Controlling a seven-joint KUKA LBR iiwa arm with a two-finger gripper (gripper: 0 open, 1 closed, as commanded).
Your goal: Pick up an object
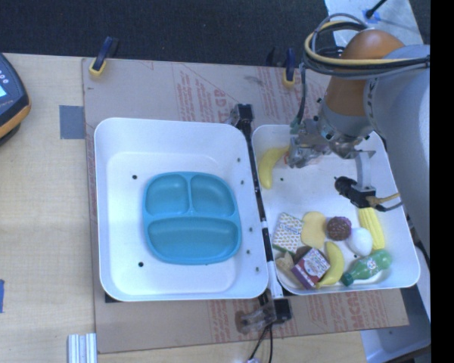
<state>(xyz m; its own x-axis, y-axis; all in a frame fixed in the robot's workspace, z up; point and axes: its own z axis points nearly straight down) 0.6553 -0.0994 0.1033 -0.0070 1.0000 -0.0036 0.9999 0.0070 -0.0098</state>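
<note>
The gripper (301,156) hangs low in the right bin (399,274), just beside a yellow banana (267,168) at the bin's far left side. Whether it is pinching anything is too blurry to tell. The grey arm (359,89) bends down from the right, its orange band (369,45) on top. Toy food (329,246) is piled at the bin's near edge.

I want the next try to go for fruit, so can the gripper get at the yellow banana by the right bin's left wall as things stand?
Probably yes. The gripper hangs just right of the yellow banana, which lies alone against the right bin's left wall; that wall may crowd one finger.
</note>
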